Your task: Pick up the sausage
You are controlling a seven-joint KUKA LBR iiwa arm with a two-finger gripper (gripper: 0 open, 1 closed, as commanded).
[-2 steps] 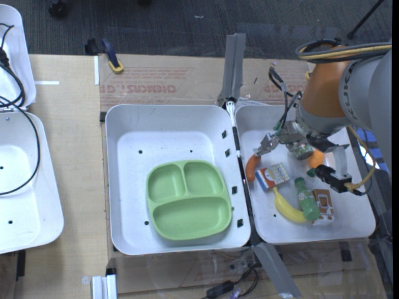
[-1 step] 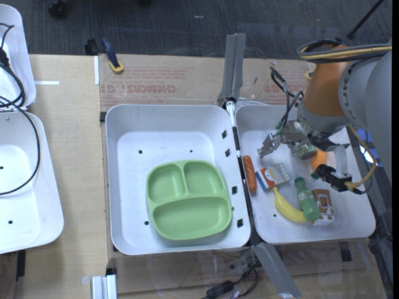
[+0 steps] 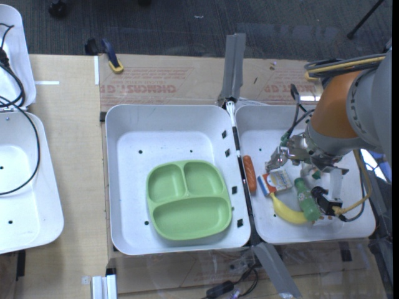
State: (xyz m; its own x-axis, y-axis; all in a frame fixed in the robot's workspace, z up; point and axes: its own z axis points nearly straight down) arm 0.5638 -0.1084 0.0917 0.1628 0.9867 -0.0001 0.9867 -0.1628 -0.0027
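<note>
The sausage (image 3: 249, 172) lies untouched against the left wall of the right bin (image 3: 324, 234), apart from the claw (image 3: 288, 157), which hangs over the clutter nearby, its grip impossible to make out, so the pick is all left to do
</note>
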